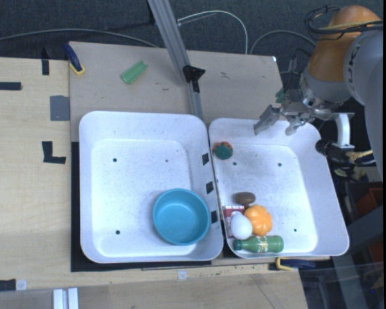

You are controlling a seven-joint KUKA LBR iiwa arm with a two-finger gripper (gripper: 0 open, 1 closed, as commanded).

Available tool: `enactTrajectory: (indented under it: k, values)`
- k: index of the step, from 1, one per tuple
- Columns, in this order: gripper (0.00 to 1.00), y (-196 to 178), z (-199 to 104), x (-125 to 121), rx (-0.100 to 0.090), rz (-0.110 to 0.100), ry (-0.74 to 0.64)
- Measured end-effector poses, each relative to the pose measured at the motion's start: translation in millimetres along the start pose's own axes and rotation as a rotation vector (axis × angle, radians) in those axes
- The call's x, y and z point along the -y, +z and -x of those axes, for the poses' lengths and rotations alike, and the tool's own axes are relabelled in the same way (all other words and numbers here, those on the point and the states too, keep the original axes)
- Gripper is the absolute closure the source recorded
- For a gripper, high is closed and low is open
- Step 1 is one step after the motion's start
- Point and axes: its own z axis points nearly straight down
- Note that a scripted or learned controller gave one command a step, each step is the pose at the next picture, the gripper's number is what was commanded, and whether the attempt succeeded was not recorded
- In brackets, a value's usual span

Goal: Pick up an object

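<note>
Gripper [278,125] of the grey arm hovers over the far rim of the right bin [321,192], its two fingers spread apart with nothing between them. Using that right bin as the landmark: all the candidate objects lie inside it, well apart from the gripper. A small round green and red ball [223,150] sits alone near the bin's far left corner. The rest crowd into the near left corner: a brown oval piece [245,198], an orange fruit [259,219], a white egg [240,226], a small red and white box [230,210], and a green bottle [260,244] lying on its side along the near wall. To the left of the right bin, touching it, is the left bin [116,140], which holds a blue bowl [181,216]. Beyond both bins, a green block [134,72] rests on the bench. The likely trouble comes from the cluster: its pieces touch or nearly touch, so descending fingers could land on a neighbour, push the pile apart, or close on two things at once. The round egg and fruit may slip out of a pinch. The bottle hugs the wall, leaving a finger little room. The lone ball looks the safer target, though it could roll when nudged.
</note>
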Motion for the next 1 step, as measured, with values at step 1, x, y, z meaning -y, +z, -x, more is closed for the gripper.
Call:
enactTrajectory:
  k: [1]
  values:
    - [0.0,0.0,0.2,0.1,0.0,0.0,0.0]
